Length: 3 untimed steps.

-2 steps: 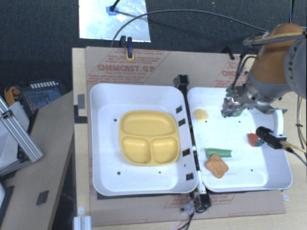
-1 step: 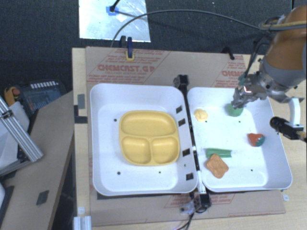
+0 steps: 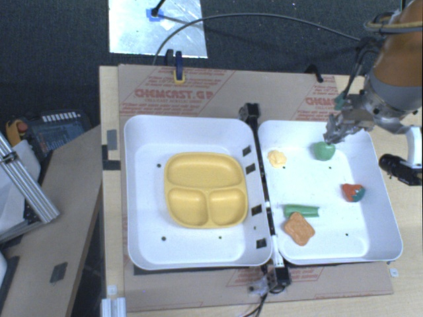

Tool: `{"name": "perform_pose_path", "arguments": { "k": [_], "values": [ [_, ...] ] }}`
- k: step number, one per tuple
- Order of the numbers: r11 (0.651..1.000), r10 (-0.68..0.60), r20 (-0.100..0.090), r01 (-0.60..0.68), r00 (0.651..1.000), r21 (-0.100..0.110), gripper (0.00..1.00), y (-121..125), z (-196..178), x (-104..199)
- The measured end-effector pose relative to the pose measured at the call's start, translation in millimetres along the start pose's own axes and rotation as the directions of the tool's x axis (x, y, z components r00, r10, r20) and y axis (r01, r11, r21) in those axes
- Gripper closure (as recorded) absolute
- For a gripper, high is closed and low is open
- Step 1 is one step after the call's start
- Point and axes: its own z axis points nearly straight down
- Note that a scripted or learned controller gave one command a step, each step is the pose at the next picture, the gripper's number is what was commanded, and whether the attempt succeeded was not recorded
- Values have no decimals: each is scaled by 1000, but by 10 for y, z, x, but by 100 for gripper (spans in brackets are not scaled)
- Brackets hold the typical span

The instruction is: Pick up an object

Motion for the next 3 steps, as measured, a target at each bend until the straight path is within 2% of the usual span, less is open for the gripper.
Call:
{"name": "perform_pose_path", "arguments": {
  "k": [1, 2, 3],
  "values": [
    [1000, -4, -2, 4, 1000, 1, 100, 74, 26, 469],
    [1000, -4, -2, 4, 1000, 4, 100, 195, 267, 945],
    [1000, -5, -3, 5, 1000, 2, 100, 364, 303, 1490]
  ]
}}
